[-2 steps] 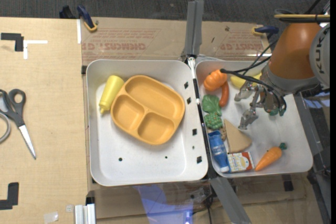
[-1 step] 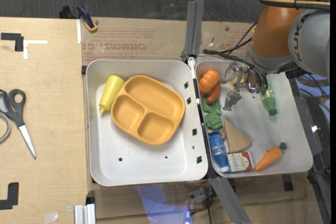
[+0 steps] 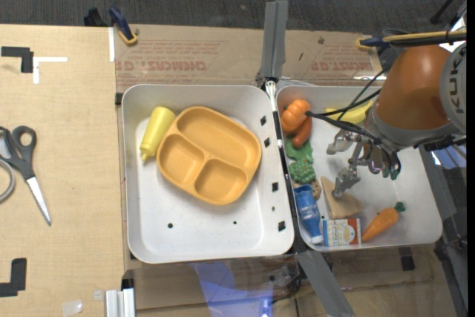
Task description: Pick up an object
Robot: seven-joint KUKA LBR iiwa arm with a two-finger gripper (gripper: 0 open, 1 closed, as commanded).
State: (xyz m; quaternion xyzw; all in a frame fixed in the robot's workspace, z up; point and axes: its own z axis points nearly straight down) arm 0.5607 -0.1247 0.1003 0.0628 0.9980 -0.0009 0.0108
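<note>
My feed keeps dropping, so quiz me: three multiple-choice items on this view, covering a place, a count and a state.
1. Where is the claw?
A. over the right bin
B. over the left bin
C. above the scissors

2. How many compartments has the orange tray?
A. two
B. three
C. five

3. How does the carrot lie?
A. inside the tray
B. standing upright
C. flat on the right bin's floor

Answers: 1 A, it hangs near a tan wedge there. 2 B, three hollows show. 3 C, it lies near the front right corner.
</note>
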